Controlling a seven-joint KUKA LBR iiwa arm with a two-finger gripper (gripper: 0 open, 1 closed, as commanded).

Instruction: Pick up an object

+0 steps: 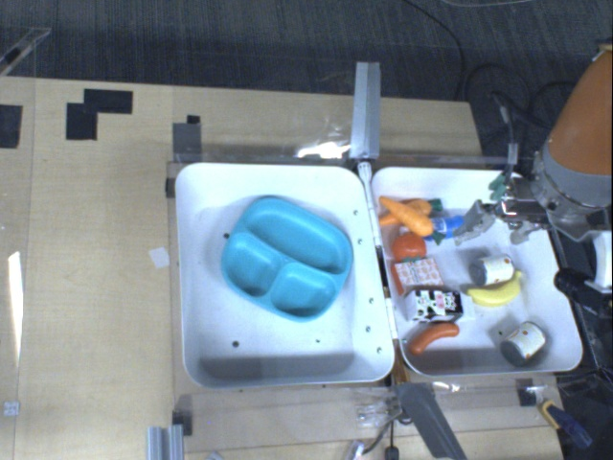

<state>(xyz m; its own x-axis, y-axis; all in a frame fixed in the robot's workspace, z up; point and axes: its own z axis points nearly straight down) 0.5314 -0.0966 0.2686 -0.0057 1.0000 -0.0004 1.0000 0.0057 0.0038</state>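
Objects, carrot (406,215) and banana (495,293) among them, lie loose in right bin (573,348) | gripper (482,220) hovers over its rear, open, holding nothing | we judge it is lining up a descent

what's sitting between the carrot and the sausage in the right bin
In the camera view, between the carrot and the sausage lie a tomato, a red-patterned packet and a black-and-white packet.
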